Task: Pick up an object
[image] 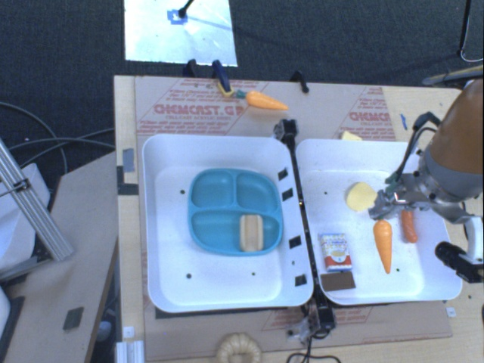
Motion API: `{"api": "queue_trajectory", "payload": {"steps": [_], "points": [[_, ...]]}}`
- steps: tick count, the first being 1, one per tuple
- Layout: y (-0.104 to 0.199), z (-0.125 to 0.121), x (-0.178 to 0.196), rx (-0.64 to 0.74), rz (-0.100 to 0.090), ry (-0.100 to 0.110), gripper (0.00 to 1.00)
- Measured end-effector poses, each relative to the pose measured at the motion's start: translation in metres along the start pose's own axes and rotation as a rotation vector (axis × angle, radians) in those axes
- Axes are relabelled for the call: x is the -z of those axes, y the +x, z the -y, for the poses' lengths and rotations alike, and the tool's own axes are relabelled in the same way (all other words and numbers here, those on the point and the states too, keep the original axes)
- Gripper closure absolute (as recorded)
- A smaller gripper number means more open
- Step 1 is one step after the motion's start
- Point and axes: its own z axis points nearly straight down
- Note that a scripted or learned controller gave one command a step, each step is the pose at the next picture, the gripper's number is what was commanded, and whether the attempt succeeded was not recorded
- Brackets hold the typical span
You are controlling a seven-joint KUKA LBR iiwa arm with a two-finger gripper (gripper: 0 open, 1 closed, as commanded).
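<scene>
Orange, tapered carrot (383, 245) lies point-down in the right bin (435, 290) — pincer (387, 205) above it, grip state unclear.

Robot test lab, not a home or kitchen. Plain plywood worktop (98, 203) over dark carpet floor (60, 44), topped with a protective sheet printed "CHEMCAST" (197, 112). Two shallow white plastic bins (227, 293) clamped side by side at frame centre, stocked with toy food on a blue divided plastic plate (215, 199). Loose black cables (45, 138) at left, extruded aluminium framing (34, 210) at lower left, a square reflective metal plate (181, 21) at the top. Grey industrial arm with orange band (457, 142) at right.
</scene>
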Motion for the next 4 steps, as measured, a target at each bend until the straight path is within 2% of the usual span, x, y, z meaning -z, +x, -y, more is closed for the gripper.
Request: {"api": "queue_trajectory", "payload": {"steps": [3,4], "points": [[0.141,-0.066,-0.019,0.005,-0.003,0.004,1.0],[0.192,-0.092,-0.001,0.005,-0.003,0.001,1.0]]}}
